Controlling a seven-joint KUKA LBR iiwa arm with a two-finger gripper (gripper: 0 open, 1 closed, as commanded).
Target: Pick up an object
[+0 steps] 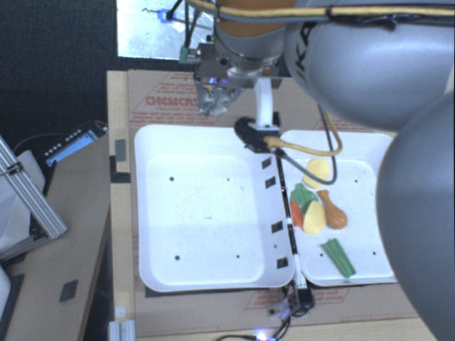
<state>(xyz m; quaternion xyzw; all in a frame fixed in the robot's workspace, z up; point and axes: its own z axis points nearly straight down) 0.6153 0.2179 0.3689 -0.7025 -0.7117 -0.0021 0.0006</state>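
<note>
With the jaws raised behind the left bin, their state impossible to tell, the arm should travel right and descend squarely over the toy foods clustered in the right bin.

Left bin: floor bare across the frame's centre, open from above. Right bin: lemon, strawberry, corn piece, drumstick and green pod clustered near the black-marked divider. Upper and right frame: bulky grey arm overhangs the right bin's far side.
</note>
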